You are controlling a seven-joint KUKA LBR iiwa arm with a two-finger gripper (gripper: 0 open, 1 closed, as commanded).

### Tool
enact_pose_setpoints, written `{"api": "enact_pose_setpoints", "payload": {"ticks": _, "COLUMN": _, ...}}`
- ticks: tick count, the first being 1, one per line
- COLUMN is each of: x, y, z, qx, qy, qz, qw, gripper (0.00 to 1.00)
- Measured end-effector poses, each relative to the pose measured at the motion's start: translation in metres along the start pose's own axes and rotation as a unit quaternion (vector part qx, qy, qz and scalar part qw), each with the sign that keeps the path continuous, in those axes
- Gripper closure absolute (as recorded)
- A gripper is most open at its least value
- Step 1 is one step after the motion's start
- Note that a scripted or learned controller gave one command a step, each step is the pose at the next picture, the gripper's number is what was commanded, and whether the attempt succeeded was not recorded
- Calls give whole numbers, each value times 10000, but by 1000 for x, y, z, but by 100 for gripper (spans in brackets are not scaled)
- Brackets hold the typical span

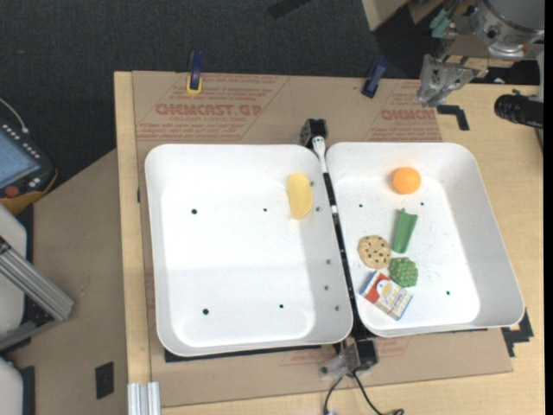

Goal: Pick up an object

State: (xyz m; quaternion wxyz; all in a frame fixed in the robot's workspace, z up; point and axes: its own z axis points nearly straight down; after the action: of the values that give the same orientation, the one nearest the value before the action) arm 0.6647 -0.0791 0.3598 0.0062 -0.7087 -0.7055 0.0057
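Small orange ball (405, 180) near the right white bin's (484, 232) far edge: probably light, smooth, liable to roll; grasp across its middle. Gripper (439, 85) hangs beyond the bin; its opening cannot be told.

My grey arm reaches in from the upper right, its orange band at the top corner. My metal two-finger gripper (442, 89) hangs below the wrist, pointing downward, raised and carrying nothing between its tips. The fingers sit close together, their gap too small to judge.
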Motion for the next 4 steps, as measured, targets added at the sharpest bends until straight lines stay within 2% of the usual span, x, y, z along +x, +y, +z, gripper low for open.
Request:
{"api": "enact_pose_setpoints", "payload": {"ticks": 1, "x": 52, "y": 1, "z": -75, "qx": -134, "qy": -1, "qz": -52, "qw": 9999, "gripper": 100}}
{"api": "enact_pose_setpoints", "payload": {"ticks": 2, "x": 92, "y": -2, "z": -184, "qx": -167, "qy": -1, "qz": -49, "qw": 9998, "gripper": 100}}
{"api": "enact_pose_setpoints", "payload": {"ticks": 3, "x": -51, "y": -23, "z": -152, "qx": -67, "qy": -20, "qz": 47, "qw": 10000, "gripper": 100}}
{"api": "enact_pose_setpoints", "payload": {"ticks": 4, "x": -52, "y": 0, "z": -177, "qx": -121, "qy": -20, "qz": -21, "qw": 9999, "gripper": 100}}
